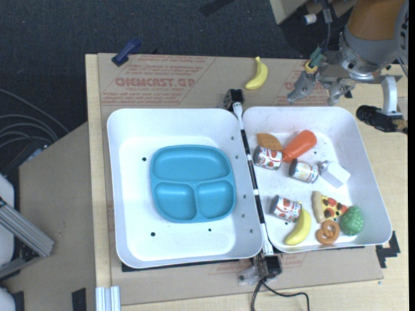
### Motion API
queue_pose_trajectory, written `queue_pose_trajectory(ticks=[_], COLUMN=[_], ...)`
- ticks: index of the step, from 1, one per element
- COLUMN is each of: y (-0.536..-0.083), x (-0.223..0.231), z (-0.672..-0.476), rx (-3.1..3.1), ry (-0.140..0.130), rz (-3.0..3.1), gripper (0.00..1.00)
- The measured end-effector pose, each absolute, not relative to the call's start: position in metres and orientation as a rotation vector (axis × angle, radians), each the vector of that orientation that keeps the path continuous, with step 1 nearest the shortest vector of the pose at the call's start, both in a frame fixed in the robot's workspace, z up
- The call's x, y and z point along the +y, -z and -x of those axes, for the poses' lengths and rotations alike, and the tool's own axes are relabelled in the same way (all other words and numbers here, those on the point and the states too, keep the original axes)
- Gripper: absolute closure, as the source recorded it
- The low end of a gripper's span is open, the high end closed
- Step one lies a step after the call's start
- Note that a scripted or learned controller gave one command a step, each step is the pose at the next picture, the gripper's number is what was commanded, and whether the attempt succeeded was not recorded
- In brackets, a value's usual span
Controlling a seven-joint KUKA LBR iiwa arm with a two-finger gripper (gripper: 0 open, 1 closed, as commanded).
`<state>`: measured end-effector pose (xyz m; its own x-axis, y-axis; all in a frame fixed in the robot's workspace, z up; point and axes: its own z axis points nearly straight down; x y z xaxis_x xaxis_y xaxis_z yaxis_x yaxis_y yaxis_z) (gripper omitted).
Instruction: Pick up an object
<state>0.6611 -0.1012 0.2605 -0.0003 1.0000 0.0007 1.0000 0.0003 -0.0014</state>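
Bananas number two: one [257, 75] lies on the bare desk [168, 83] beyond the bins, long axis running from upper right to lower left, curved; the other [298, 228] lies in the right bin [369, 173] near its front wall, long axis likewise slanted, upper end toward the right. Small cans number three: one [267, 157] beside a brown piece of bread [269, 140] near the bin's left wall, one [303, 171] near the middle lying on its side with its axis roughly left to right, one [285, 208] just above the bin banana. An orange carrot [299, 144] lies slantwise, thick end toward upper right. One pizza slice [326, 207], one pretzel-like ring [327, 232] and one green knobbly item [352, 219] sit in the front right corner, close together. A grey-white block [332, 173] lies right of the middle can.

The left bin [123, 173] holds one blue three-compartment plate [192, 182].

The gripper [318, 91] hangs above the desk just beyond the right bin's far wall, fingers spread apart, nothing between them.
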Motion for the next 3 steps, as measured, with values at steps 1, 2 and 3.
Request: queue_pose_trajectory(ticks=[1,2,3], y=[-0.140,-0.089,-0.100], x=[-0.103,-0.124,-0.123], z=[-0.666,-0.649,-0.650], rx=[-2.220,-2.224,-2.224], ry=[-0.001,0.008,0.014], rz=[2.221,2.224,2.226], gripper=[0.00,0.00,1.00])
